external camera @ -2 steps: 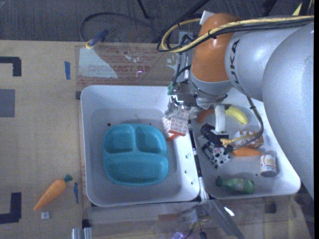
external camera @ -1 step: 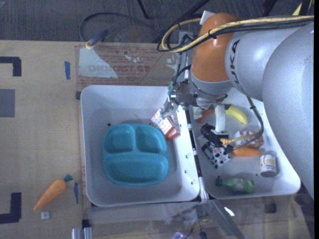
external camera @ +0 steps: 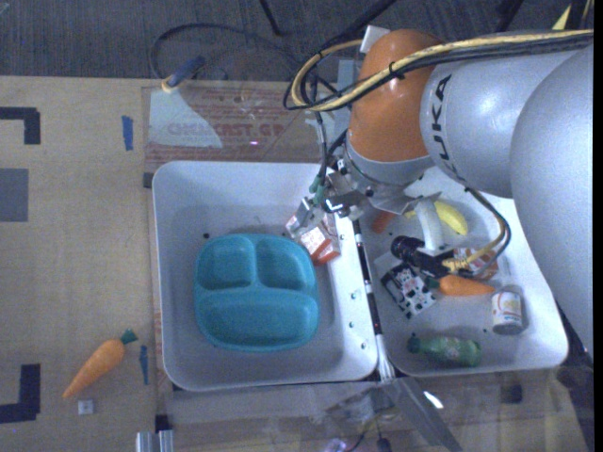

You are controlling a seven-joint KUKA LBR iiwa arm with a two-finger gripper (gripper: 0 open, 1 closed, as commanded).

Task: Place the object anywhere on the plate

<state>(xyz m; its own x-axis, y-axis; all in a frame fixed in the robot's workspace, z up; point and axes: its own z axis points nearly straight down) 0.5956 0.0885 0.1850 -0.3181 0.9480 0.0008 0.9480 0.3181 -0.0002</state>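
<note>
Camera view, tan bench [external camera: 66,281], two white bins [external camera: 179,196], dark carpet [external camera: 141,8] beyond

— Where's the plate?

— Teal plate [external camera: 255,292], three compartments, lying flat in the middle of the left bin [external camera: 179,215], right way up.

— And the object?

— A small red-and-white carton [external camera: 322,244], tilted, at the plate's upper right corner, beside the bin's right wall. Whether it touches the plate's rim, I can't tell.
</note>
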